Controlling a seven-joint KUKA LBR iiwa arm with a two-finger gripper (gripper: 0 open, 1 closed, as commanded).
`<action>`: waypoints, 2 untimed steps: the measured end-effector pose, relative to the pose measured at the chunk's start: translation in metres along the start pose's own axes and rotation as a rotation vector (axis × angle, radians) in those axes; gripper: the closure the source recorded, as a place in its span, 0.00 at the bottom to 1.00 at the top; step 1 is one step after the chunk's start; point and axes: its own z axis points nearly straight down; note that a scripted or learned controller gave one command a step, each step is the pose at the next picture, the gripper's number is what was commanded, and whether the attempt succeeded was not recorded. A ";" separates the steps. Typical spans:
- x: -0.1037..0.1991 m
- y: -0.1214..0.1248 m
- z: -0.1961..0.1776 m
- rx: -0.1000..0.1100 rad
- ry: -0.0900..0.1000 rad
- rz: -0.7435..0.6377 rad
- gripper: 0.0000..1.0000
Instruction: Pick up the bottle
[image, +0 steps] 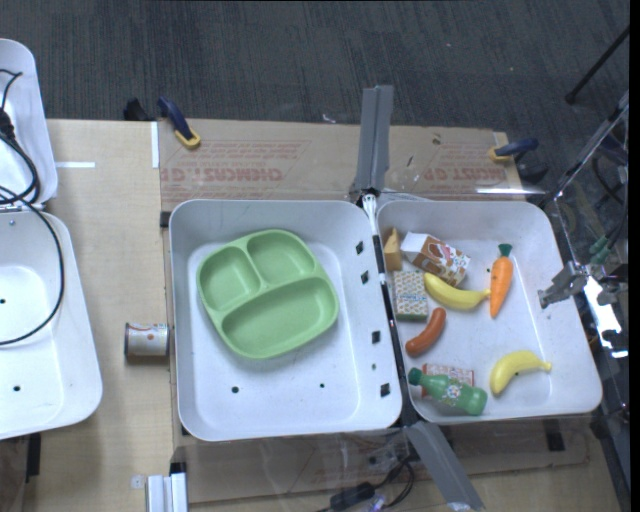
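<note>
The bottle (448, 391) is small and green, with a green cap and a red-and-white label. It lies on its side at the front left corner of the right bin (570, 395), cap pointing left. My gripper (578, 287) hangs over the right rim of that bin, well to the right of the bottle and farther back. It touches none of the objects.
The right bin also holds a yellow banana (518, 368), a red sausage (425, 331), a second banana (455, 292), a carrot (499, 280), a cracker box (410, 294) and a snack pack (437, 257). A green divided plate (267, 292) sits in the left bin (285, 405).
</note>
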 end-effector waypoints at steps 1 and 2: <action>0.039 -0.018 0.110 0.000 0.001 0.053 0.00; 0.038 -0.017 0.104 0.004 0.001 0.057 1.00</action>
